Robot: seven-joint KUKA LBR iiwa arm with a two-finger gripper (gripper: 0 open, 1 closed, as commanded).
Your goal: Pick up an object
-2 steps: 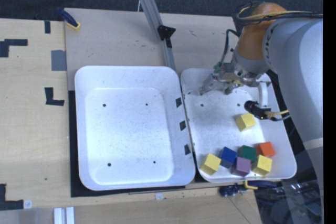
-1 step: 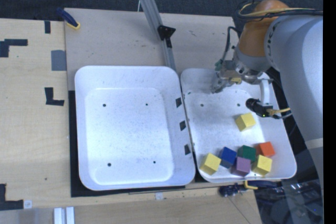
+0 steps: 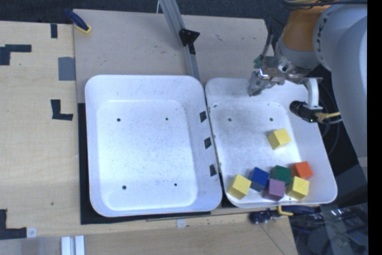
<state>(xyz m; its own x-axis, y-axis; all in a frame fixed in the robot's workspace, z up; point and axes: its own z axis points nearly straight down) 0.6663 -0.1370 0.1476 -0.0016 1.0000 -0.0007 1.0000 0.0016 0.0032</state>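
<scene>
Seven blocks lie in the right bin; fingers state unclear.

Beside my bench lies a pale wooden board marked with dark tape pieces and one grey tape patch. A slanted grey metal pole crosses the tan benchtop — a black clamp sits on it. A blue-and-yellow clip rests at the bench's far left corner.

Even, soft overhead light, faint shadows, mild glare on the white bins, slightly grainy.
</scene>
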